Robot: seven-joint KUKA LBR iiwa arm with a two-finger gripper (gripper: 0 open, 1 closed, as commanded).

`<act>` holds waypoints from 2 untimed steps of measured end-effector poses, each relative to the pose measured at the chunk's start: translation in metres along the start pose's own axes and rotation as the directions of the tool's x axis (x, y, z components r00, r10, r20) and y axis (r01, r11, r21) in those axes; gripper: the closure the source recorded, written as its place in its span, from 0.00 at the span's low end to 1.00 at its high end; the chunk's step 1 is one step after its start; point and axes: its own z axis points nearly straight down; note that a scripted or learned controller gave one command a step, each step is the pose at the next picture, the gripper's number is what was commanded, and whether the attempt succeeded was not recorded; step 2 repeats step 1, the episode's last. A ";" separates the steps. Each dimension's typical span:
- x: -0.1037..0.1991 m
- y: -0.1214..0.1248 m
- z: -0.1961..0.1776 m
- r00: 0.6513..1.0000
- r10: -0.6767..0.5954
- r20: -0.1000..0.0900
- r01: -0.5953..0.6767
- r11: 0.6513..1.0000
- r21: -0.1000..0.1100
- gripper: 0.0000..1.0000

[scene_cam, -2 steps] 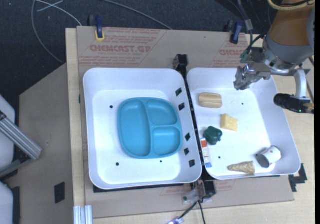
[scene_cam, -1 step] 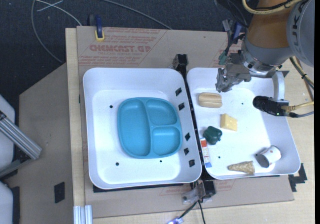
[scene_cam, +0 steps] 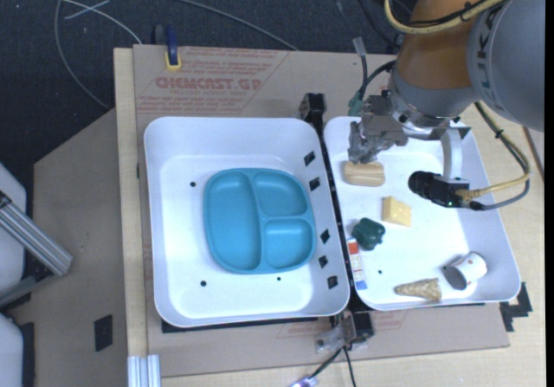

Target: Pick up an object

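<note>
In the right bin [scene_cam: 437,242], nearest the camera, a tan crumbly wedge [scene_cam: 420,289] lies at 6 o'clock, close to the front rim. A short white and grey cylinder [scene_cam: 465,269] sits just beside it at 5 o'clock. A small red and white strip [scene_cam: 354,248] lies against the wall at 8 o'clock, too small to make out. Just past it is a dark green lump [scene_cam: 370,232], and a pale yellow wedge [scene_cam: 398,210] lies near it at 9 o'clock, closer to the middle of the bin.

The tan block [scene_cam: 363,173] lies flat at 10 o'clock in the same bin, near the wall shared with the other bin. The gripper [scene_cam: 365,151] hangs directly over it, tips down at its far edge. From this angle it is not clear whether the grip is spread or closed, nor whether it touches the block. Nothing shows the block lifted off the bin floor.

The left bin [scene_cam: 173,203] holds a blue divided plate [scene_cam: 260,219] at its centre.

Farther back, the grey arm [scene_cam: 519,48] with its orange band [scene_cam: 446,30] comes in from 2 o'clock. A blue clip [scene_cam: 171,46] stands at the far edge of the brown board [scene_cam: 225,74] at 11 o'clock.
</note>
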 end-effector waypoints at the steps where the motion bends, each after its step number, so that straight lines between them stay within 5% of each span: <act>1: 0.058 0.007 0.011 1.000 0.001 0.002 -0.001 1.000 -0.002 1.00; 2: 0.058 0.007 0.011 1.000 0.001 0.002 -0.001 1.000 -0.002 1.00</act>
